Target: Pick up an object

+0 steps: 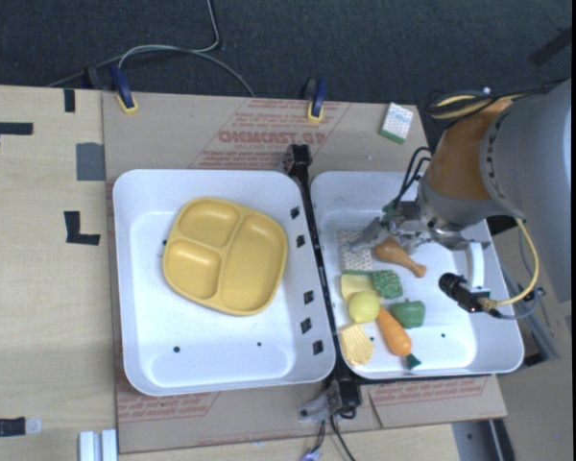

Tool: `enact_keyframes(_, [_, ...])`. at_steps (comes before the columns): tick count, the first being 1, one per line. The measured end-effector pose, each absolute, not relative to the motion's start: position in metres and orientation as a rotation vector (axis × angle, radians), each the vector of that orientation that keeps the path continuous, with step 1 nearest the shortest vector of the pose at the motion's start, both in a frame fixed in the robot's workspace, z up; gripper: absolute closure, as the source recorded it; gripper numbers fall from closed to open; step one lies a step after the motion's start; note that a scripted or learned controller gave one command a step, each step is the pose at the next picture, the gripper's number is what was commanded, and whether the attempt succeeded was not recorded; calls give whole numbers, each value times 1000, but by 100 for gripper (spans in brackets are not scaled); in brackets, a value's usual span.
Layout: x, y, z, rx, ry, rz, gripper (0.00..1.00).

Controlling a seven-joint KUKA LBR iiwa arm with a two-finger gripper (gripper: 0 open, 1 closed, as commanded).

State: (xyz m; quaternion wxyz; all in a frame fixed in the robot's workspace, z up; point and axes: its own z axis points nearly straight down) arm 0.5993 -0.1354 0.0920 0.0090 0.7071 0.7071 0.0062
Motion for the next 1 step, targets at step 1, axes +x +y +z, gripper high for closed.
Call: enact_keyframes(1, [637,-147,91,2215,2222,10,0])
